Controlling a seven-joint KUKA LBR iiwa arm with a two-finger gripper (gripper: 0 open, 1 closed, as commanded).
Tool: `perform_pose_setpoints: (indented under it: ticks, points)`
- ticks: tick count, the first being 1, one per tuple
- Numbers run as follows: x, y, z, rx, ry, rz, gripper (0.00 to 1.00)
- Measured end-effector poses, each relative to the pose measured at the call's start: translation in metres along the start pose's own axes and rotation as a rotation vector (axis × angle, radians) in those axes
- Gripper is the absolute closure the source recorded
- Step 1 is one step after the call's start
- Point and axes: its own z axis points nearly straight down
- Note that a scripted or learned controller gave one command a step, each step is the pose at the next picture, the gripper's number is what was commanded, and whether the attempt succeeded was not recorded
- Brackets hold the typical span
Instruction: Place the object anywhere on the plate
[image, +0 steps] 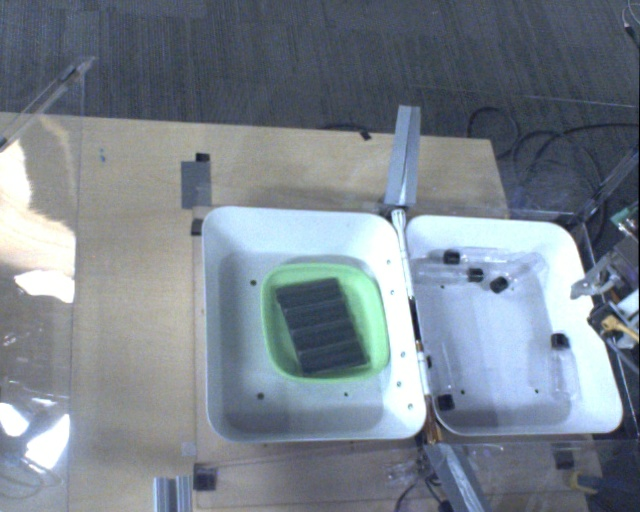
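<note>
dark ridged block (320, 326), lying on green plate (277, 300)

You see a dark ribbed block (319, 326) lying flat on the green square plate (277, 345), turned slightly off the plate's edges and covering most of its middle. The plate sits centred in the left bin.
</note>
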Motion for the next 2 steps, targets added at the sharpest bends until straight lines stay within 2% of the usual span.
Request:
perform_pose_setpoints:
  ticks: [2]
  points:
    - [0.0, 0.001, -0.038, -0.004, 0.001, 0.137, 0.0]
